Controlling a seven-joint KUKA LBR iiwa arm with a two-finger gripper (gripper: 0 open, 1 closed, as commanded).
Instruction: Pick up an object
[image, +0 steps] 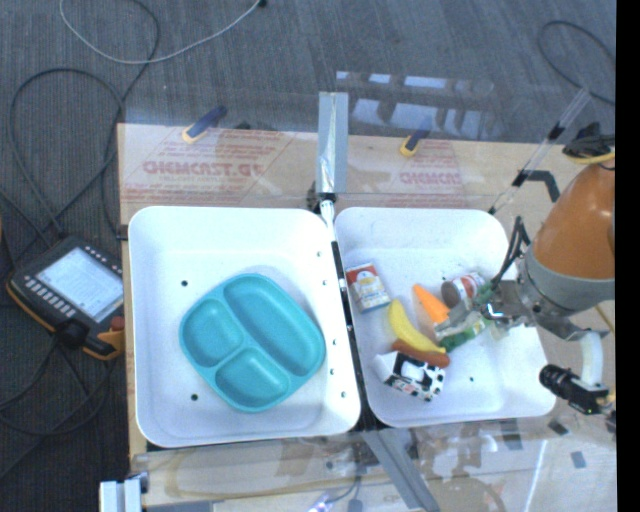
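The right bin holds a small heap of toy food. A red and white carton lies at its left, with a yellow banana and an orange carrot beside it. A brown sausage rests above a black and white cow-patterned box. A brown-topped can and a green object lie at the heap's right side. My gripper reaches in from the right, low over the can and the green object, close against both.
A blue divided plate sits in the left bin. The arm's orange band and grey wrist hang over the right bin's right edge. A teach pendant and cables lie on the floor left of the bench.
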